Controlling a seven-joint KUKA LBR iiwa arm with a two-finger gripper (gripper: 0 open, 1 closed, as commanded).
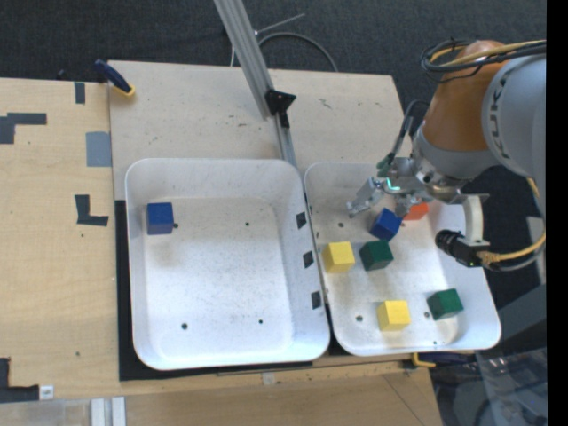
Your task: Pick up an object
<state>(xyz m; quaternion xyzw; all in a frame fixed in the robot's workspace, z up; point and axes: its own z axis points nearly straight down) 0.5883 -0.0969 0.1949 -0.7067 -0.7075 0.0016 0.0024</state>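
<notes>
My gripper point(383, 206) hangs over the back of the right bin point(486, 330), open, with one grey finger point(359, 205) reaching out to the left. A tilted blue cube point(386, 224) lies just below and in front of it, close to the fingertips, and is not gripped. A small orange piece point(417, 209) shows right beside the gripper. Also in this bin are a yellow cube point(338, 256), a dark green cube point(376, 255), a second yellow cube point(393, 313) and a green cube point(445, 303).
The left bin point(133, 180) holds one blue cube point(160, 217) near its left wall. A slanted metal rail point(253, 47) runs down to the gap between the bins. A black cable point(461, 248) loops off the arm at the right.
</notes>
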